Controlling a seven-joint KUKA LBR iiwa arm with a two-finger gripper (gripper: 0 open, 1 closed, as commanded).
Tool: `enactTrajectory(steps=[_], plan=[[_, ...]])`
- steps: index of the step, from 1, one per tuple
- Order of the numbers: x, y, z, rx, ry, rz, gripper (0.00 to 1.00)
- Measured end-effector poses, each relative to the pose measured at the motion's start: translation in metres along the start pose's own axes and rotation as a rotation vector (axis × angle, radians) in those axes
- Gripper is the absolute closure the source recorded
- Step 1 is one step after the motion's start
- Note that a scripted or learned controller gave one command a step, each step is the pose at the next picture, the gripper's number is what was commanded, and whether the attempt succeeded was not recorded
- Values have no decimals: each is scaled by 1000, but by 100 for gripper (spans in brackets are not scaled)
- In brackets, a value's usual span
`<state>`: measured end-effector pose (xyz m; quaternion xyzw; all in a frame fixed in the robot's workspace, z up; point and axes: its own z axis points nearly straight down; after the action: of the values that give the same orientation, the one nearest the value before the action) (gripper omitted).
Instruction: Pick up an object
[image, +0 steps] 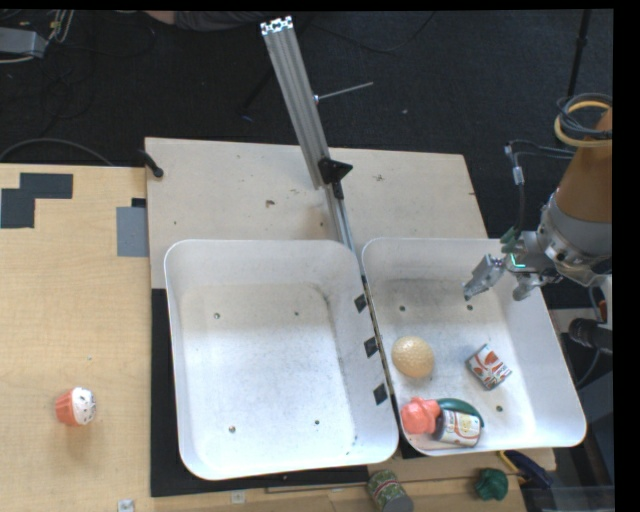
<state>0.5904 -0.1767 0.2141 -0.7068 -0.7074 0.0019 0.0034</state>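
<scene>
Right bin (560, 425): the shallow white tray that holds every candidate for the pick; all of them lie in its near half, close to the divider or the near rim
Gripper (503, 284): hangs over the far half of the right bin, above bare floor, well apart from the objects; its two fingers stand spread wide with nothing between them
Bottle (445, 421): largest candidate; lies on its side at the near rim, red cap toward the divider, dark green piece just behind it; looks like rigid plastic with a smooth label, so likely light but slippery and apt to roll; best taken across the body, fingers square to its long axis, not at the cap
Ball (413, 357): tan, round, matte; sits just beside the divider, apart from the others; probably light and perhaps a little soft; no edges to catch, so the fingers must close across its widest part or it will squirt out; the divider crowds one side
Small can (489, 367): red and white, tilted, lying free toward the right wall; seems stiff and light; open floor on all sides, so I judge it the easiest hold, across its short width
</scene>
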Motion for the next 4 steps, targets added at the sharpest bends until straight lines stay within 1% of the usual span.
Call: enactTrajectory(steps=[1, 2, 3, 4], plan=[[0, 1, -3, -5, -1, -1, 0], [0, 1, 62, 1, 0, 1, 0], [3, -10, 121, 2, 1, 1, 0], [2, -10, 123, -5, -1, 3, 0]])
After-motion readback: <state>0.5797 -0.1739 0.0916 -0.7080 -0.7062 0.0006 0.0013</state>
